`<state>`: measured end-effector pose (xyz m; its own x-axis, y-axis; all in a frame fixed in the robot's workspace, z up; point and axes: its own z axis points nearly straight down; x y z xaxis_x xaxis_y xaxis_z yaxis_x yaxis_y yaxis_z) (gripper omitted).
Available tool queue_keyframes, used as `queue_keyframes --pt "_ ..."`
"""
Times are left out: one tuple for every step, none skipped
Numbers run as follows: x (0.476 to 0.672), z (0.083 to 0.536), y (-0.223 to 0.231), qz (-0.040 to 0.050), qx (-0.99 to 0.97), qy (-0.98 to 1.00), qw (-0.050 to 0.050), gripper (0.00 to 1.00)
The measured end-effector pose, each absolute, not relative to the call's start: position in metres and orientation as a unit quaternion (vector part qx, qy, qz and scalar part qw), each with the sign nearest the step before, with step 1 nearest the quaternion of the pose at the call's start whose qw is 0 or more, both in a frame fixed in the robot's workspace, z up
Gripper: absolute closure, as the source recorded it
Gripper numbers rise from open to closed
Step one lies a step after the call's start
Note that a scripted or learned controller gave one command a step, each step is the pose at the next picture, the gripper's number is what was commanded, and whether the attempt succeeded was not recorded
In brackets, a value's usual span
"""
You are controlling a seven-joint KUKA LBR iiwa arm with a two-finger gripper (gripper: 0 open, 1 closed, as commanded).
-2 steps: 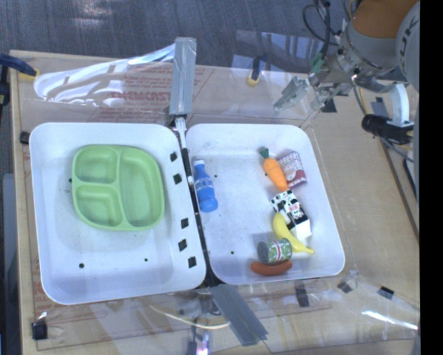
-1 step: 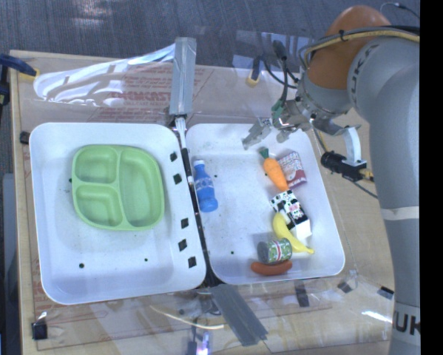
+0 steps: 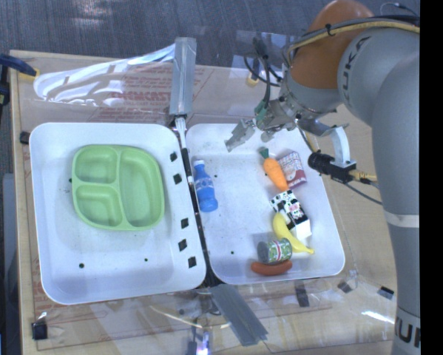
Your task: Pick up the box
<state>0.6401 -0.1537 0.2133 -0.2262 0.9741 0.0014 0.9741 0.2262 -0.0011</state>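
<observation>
1. The gripper [image 3: 245, 130] hangs over the far edge of the right bin [image 3: 236, 231], its fingers spread open with nothing between them.
2. The box [image 3: 292, 168], reddish with a pale face, lies in the right bin near its right wall, just beside a carrot [image 3: 274, 171].
3. Nearer the camera sit a black-and-white carton [image 3: 291, 211], a banana [image 3: 289, 235], a can [image 3: 274, 251] and a sausage [image 3: 271, 268].
4. A blue bottle [image 3: 203, 187] lies close to the divider.
5. The left bin [image 3: 51, 261] holds a green tray [image 3: 118, 186].
</observation>
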Motion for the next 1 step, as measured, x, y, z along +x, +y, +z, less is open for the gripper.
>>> queue_keyframes --pt "0.6573 0.0902 -0.1717 -0.0005 -0.663 -0.748 0.001 0.00"
